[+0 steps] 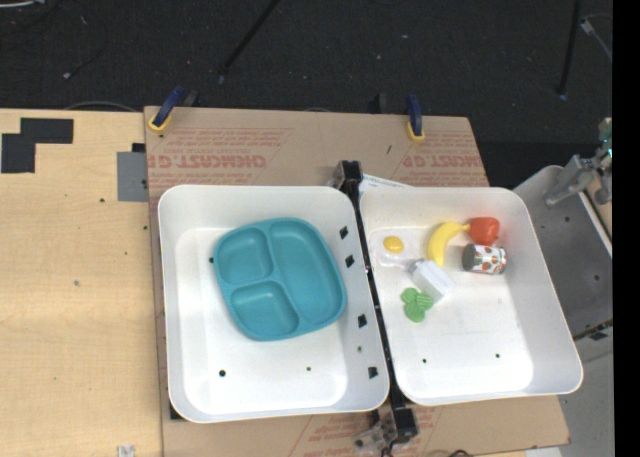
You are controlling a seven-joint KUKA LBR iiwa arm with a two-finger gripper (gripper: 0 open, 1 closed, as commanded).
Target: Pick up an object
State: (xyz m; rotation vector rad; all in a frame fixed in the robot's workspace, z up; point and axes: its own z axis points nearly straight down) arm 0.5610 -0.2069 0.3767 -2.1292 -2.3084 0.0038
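While loose in right bin [480, 350], banana [445, 241] beside can [484, 260].

two bins [190, 245], one plate [278, 278], six toys [446, 240]

Even overhead light, soft shadows, slightly soft focus, dark background

Left bin [190, 245]: I see a teal divided plate [278, 278] lying flat in it.
Bench board [300, 150]: brown cardboard with red printing, under both bins.
Clamps: one with yellow grips [165, 115] at the far left corner, another [414, 122] at far right.
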